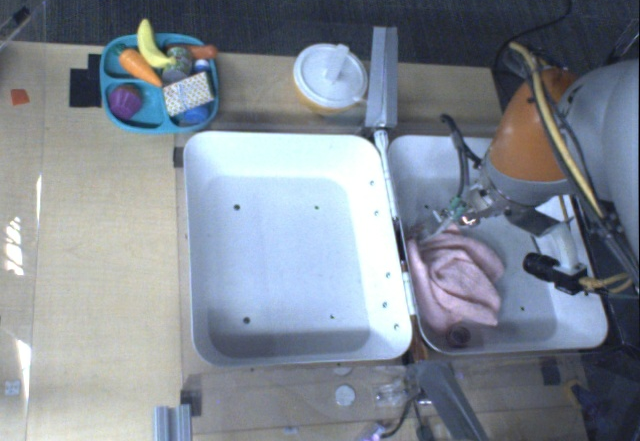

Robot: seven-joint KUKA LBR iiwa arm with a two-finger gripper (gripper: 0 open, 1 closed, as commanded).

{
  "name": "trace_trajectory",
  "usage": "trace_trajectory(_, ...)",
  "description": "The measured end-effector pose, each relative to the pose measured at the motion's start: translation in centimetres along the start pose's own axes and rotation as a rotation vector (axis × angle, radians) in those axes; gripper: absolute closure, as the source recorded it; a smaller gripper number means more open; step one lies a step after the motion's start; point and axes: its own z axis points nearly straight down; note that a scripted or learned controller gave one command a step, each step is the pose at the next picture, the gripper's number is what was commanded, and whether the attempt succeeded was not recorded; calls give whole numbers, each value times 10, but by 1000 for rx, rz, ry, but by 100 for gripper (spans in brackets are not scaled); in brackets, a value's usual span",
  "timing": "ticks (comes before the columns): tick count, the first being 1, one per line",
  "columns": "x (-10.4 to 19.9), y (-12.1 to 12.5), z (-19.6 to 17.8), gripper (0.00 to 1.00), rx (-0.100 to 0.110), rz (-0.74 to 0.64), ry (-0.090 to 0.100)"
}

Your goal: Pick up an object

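Note:
A crumpled pink cloth (458, 274) lies in the right bin (575, 324), against its left wall. A small dark object (458, 336) sits at the cloth's near edge. My gripper (453, 215) reaches in from the right and hangs just above the cloth's upper edge, low in the bin. The orange-banded wrist (528, 144) is behind it. Nothing shows between the gripper and the cloth.
The left bin (200, 259) is beside it, split off by a metal divider rail (381, 79). Behind the bins stand a white lidded cup (330, 77) and a blue tray (113, 117) of toy food. Cables and a black fitting (555, 269) lie right of the cloth.

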Motion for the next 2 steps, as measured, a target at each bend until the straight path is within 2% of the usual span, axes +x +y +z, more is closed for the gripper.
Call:
trace_trajectory(1, 0, 3, -11, 100, -6, -5, -4)
trace_trajectory(2, 8, -42, -3, 100, -10, -121, -7)
